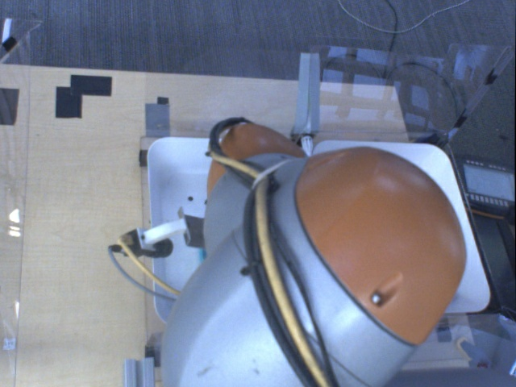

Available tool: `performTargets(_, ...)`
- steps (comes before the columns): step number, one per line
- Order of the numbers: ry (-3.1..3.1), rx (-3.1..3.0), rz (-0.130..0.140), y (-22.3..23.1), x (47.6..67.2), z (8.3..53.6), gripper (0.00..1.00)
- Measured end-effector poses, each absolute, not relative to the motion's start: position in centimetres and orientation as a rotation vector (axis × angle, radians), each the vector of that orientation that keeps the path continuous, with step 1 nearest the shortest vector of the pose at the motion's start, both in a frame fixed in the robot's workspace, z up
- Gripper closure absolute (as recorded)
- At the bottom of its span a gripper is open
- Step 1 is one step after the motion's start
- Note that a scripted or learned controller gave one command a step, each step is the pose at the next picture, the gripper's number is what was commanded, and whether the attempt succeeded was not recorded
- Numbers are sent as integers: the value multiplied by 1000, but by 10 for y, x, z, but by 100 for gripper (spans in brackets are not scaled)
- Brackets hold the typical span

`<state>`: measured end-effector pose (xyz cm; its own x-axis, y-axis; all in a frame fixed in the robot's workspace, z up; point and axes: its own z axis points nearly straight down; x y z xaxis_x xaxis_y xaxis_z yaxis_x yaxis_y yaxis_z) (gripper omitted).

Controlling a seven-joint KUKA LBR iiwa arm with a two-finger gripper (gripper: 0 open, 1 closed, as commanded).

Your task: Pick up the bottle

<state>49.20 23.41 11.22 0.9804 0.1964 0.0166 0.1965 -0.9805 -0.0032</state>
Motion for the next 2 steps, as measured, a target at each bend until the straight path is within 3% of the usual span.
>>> performTargets(1,-370,-3111,-23,196,490,124,100)
performTargets(2,-646,-3074,-3,147,487,254,100)
